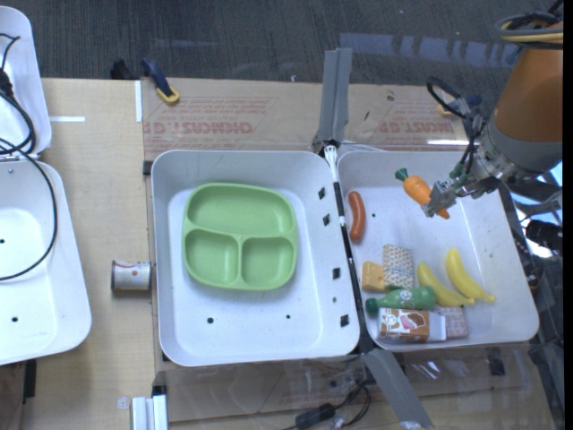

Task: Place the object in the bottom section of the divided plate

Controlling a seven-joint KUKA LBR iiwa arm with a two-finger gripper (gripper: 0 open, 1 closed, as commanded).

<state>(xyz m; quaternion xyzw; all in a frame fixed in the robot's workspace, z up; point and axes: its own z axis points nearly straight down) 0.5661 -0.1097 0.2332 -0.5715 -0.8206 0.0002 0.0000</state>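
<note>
The gripper (440,206) hangs over the right bin (510,267), just beside the carrot (415,187) — whether its grip is wide or narrow, I cannot tell. The green plate (240,236) sits in the left bin (170,267), while the sausage (356,216), bananas (457,278) and bottle (405,299) lie in the right one.

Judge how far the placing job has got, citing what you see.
Nothing looks done: the green plate in the left bin holds nothing. In hand: the end effector hovers beside the carrot in the right bin. Left: grasping, carrying and placing.
</note>
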